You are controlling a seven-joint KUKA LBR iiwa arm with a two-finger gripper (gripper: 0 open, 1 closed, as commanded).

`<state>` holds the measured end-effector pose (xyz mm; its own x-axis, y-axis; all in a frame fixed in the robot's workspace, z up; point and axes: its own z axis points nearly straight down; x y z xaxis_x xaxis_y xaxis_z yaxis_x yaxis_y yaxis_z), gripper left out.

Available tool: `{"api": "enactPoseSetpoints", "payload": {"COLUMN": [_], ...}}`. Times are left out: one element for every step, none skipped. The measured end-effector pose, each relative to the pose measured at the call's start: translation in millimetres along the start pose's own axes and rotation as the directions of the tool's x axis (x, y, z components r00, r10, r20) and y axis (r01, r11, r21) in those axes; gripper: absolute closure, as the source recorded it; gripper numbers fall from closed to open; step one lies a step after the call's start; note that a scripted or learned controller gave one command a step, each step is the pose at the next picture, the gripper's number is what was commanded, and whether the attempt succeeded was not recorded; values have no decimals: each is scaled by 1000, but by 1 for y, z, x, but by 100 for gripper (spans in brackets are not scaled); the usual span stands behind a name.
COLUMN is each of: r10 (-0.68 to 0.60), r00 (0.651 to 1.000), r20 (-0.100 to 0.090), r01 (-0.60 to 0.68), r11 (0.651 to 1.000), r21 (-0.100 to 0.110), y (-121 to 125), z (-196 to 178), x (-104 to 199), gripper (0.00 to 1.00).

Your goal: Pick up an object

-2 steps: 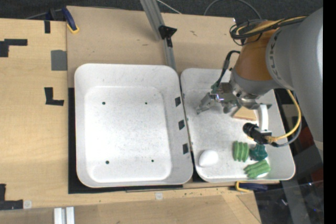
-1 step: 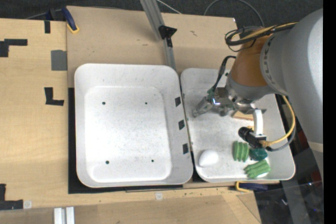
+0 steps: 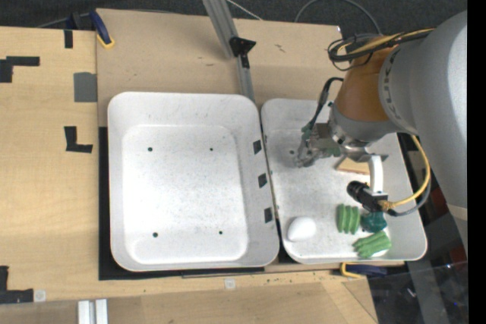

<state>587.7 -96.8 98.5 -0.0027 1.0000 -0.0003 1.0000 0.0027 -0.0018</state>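
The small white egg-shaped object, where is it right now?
The small white egg-shaped object lies in the right-hand white bin, near its front left corner, left of the ridged green pieces.

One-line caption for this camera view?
Gripper low inside the right bin; white ball and green pieces near its front edge.

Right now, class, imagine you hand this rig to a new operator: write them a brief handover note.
Gripper: low in the right bin, near its upper left; nothing seen held.
Objects: white ball at the front edge; green ridged pieces and and a teal piece front right; tan block beside the wrist. Left bin holds none.
Done: no pick yet.
Left: grasp and lift one object.
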Motion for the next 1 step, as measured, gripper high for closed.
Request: {"api": "enactPoseSetpoints", "payload": {"r10": [1], "r00": [1000], "r20": [0], "r01": [-1], "r11": [1000], "r21": [-6], "y": [-5], "z": [-61], "x": [2], "gripper": [100]}}
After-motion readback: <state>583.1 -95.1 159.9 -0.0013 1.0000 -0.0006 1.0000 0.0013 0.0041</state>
